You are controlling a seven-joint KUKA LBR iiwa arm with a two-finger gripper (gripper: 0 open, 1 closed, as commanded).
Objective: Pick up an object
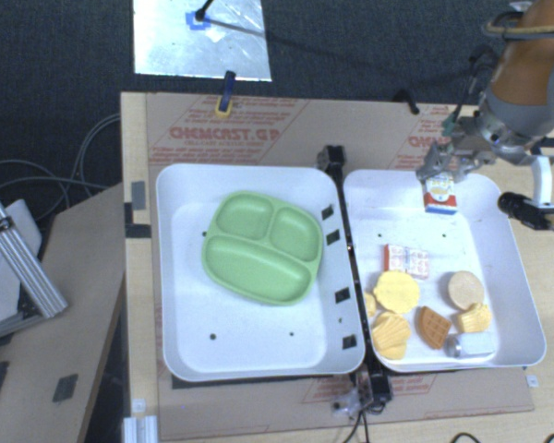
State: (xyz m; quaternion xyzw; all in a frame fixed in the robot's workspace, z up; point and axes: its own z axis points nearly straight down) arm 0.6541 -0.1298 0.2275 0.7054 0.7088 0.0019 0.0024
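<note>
Small carton (440,195): white, red top, blue base, printed face; upright, seen clasped between the fingers of the gripper (440,179) above the right bin's (512,247) far end.

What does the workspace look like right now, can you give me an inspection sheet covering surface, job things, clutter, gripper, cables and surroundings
Surface: two white bins, left bin and right bin, on a cardboard sheet.
Job's things: small carton under the gripper at the right bin's far edge; wrapped packet, yellow, tan and cream food pieces near its front.
Clutter: green divided plate in the left bin.
Gripper: gripper directly above the carton; grasp unclear.
Cables: grey cables left of the bench.
Surroundings: shiny square sheet behind; metal frame at left.
</note>
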